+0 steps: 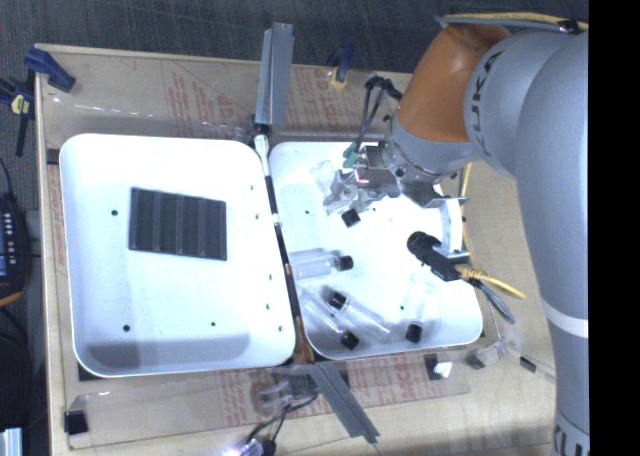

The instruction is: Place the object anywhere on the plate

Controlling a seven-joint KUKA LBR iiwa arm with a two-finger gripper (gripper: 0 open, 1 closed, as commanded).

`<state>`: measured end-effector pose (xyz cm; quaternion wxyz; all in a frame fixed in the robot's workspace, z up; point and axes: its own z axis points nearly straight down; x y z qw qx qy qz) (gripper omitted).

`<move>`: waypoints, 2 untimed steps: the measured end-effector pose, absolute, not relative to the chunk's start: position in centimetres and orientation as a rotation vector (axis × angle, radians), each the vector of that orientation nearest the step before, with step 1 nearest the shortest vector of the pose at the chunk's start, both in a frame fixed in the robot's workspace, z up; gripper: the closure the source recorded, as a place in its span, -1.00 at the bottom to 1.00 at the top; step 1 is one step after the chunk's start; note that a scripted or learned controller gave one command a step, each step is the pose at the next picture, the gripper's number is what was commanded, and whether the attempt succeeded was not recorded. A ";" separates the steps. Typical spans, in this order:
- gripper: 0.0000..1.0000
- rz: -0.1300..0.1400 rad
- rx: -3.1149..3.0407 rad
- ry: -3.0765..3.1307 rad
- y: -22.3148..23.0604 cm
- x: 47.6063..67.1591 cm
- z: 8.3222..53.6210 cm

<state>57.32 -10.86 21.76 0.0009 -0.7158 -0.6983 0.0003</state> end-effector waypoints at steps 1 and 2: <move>1.00 0.005 -2.063 -2.363 -3.7 52.0 19.2; 1.00 0.005 -2.078 -2.354 3.1 54.0 19.1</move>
